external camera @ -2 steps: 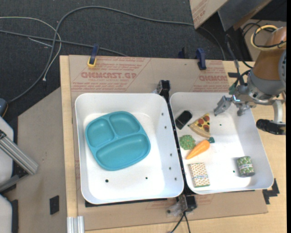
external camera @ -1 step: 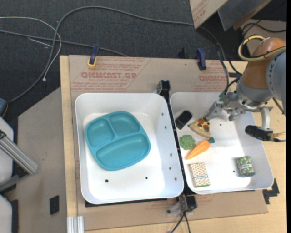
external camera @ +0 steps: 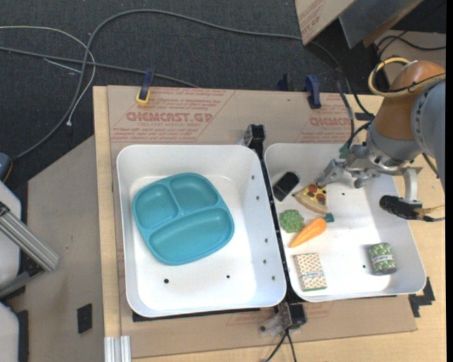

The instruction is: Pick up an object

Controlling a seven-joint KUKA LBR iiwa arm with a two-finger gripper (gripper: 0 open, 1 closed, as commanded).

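Grey metal gripper [external camera: 327, 177] hangs open and holds nothing, right above the yellow pizza slice toy [external camera: 312, 198] in the right white bin [external camera: 407, 247]. It might bump the orange carrot toy [external camera: 309, 231] nearby.

Two white bins sit side by side on a brown board [external camera: 113, 127] in the middle of the frame. The left bin [external camera: 129, 233] holds a teal divided plate [external camera: 184, 218], lying flat left of the bin's centre. The right bin [external camera: 348, 240] touches it along a black seam, with a black clip [external camera: 254, 134] at the seam's top end. Two blue clamps [external camera: 146, 85] [external camera: 312, 90] grip the board's upper edge. White cables [external camera: 78, 56] loop over dark carpet [external camera: 212, 35] at upper left. A cardboard box [external camera: 318, 15] shows at the top right, and a metal rail [external camera: 25, 237] at the left edge.
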